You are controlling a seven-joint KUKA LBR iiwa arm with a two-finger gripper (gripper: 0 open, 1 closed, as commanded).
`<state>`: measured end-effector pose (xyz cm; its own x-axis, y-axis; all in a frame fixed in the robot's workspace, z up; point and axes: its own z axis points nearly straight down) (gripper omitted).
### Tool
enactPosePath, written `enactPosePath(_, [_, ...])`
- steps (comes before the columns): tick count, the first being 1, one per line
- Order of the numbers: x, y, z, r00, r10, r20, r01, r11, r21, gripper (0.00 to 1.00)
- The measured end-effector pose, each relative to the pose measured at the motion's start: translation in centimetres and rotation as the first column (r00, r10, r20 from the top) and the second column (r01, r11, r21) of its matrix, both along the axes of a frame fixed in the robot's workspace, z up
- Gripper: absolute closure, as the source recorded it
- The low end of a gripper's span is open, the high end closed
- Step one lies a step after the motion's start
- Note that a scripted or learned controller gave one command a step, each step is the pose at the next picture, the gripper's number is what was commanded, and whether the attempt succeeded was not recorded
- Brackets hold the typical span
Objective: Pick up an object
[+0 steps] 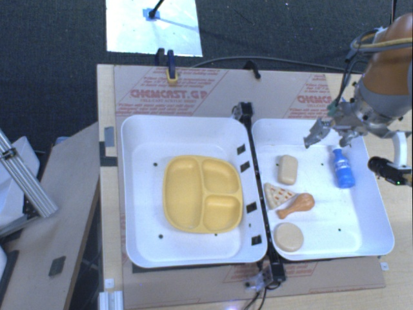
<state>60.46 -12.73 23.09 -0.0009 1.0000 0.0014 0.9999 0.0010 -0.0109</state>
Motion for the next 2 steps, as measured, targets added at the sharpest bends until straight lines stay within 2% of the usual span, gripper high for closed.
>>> enactPosePath(1, [0.2,0.0,0.7,1.0,0.002,0.012,-0.002,1.0,-0.001,0.0])
enactPosePath(2, [0.0,-0.1,-3.4,1.0,0.001,0.011,0.0,1.0,-0.002,0.0])
